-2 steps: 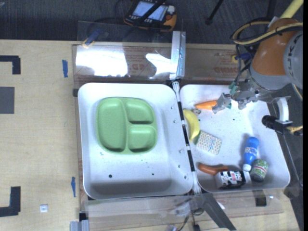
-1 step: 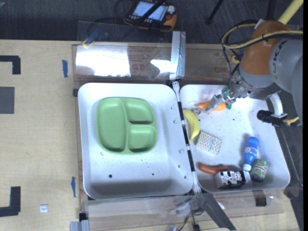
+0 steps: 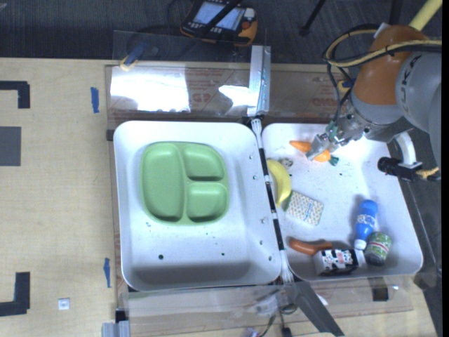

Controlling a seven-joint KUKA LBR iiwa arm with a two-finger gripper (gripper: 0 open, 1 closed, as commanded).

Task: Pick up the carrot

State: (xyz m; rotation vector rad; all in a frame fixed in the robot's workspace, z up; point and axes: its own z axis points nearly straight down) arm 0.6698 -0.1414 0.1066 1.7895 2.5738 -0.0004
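Observation:
The carrot (image 3: 302,146) is small and orange and lies at the back of the right bin (image 3: 393,188), near its left wall. My gripper (image 3: 326,148) is down right over the carrot's right part. One orange end pokes out to the gripper's left and another orange bit shows just below it. The grey arm with its orange band (image 3: 382,83) comes in from the upper right. The gripper hides the carrot's middle.
In the right bin lie a banana (image 3: 280,181), a patterned packet (image 3: 306,208), a blue bottle (image 3: 365,222), a green can (image 3: 379,248), a red sausage (image 3: 307,245) and a black-and-white carton (image 3: 337,260). A green divided plate (image 3: 184,181) sits in the left bin (image 3: 133,258).

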